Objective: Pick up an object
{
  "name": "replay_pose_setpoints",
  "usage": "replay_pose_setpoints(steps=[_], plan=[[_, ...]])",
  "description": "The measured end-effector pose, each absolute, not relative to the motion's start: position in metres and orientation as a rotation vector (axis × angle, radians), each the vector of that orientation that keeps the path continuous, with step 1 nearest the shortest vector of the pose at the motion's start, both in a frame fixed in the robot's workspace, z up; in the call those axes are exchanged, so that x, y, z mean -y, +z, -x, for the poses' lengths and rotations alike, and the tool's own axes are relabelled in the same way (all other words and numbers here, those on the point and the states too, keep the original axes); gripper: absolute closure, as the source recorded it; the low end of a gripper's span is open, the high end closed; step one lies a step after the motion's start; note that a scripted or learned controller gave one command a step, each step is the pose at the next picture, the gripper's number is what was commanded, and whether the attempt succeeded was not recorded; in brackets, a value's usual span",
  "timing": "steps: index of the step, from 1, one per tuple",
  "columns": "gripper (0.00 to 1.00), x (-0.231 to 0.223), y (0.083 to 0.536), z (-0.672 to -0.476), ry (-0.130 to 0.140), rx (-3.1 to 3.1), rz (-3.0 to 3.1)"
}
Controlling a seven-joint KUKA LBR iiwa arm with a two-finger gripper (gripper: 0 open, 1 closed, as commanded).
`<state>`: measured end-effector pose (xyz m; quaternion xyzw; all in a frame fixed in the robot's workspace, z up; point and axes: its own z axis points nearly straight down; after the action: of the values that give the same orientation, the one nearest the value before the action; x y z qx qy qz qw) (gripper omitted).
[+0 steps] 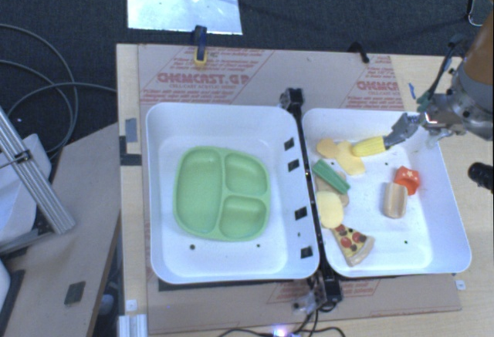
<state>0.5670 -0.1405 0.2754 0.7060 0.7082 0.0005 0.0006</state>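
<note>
While the arm is cut off at the right edge, the pincer touches the yellow corn; its grip is unclear.

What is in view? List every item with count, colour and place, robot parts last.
Bins: two, white, side by side on the bench.
Divided plate: one, green, left bin.
Corn cob: one, yellow, right bin, top, at the gripper's tip.
Pale yellow food pieces: a few, right bin, left side.
Green piece: one, right bin, left side.
Pizza slice: one, right bin, front.
Hot dog: one, tan, right bin.
Red piece: one, beside the hot dog.
Gripper: one, grey, over the right bin.
</note>
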Motion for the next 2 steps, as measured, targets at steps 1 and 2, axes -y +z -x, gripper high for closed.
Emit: replay_pose_setpoints(steps=[1, 2], plan=[[0.0, 0.16, 0.166, -0.56, -0.008, -2.226, -2.227], [0.0, 0.094, 0.088, -0.542, 0.001, -2.233, -2.217]])
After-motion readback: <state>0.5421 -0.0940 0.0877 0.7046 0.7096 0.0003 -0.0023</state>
